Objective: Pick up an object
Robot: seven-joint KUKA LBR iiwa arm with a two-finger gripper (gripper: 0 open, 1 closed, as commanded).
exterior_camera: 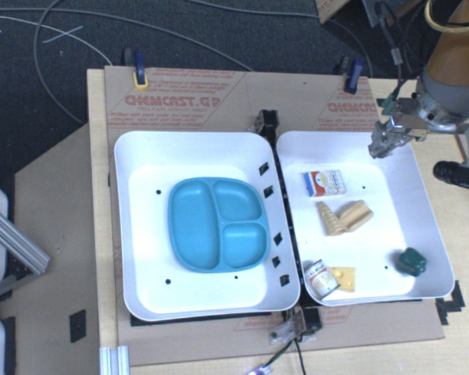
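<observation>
Nearest you, at the near edge of the right bin (430,233), lie a small can (322,279) on its side and, touching it, a yellow wedge (345,276). Farther right along that near side sits a dark green lump (412,262). Around the middle of the bin you have a tan ridged piece (346,216), and just beyond it a small white carton (324,183) with red and blue print. The left bin (133,209) holds one thing: a blue divided plate (218,223), lying flat in its centre.

The gripper (383,142) hangs over the far right corner of the right bin, well apart from every item. You cannot tell from this slant how it is set, and nothing shows in it. I judge the pick as not yet begun: every object lies in its bin, so choosing a target, descending, grasping and lifting all remain.
</observation>
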